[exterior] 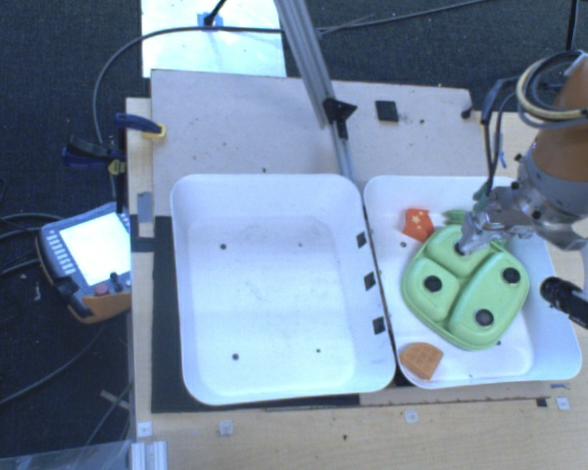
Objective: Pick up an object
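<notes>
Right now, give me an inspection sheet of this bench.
Surface: pale board bench bearing two shallow white bins, left bin and right bin.
Job's things: green three-lobed plastic tray, small orange-red block, tan-orange wedge, all in right bin.
Clutter: black square on bench.
Grippers: gripper over tray's upper edge.
Cables: black loops on floor.
Surroundings: lit handheld pendant, dark carpet.

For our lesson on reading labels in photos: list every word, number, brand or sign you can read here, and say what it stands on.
No text here can be read.
Handheld pendant left of the bench: its lit screen is washed out white; its keys are too small to read.
Green tray, orange block and orange wedge in the right bin: no visible print.
Left bin: no visible print.
</notes>
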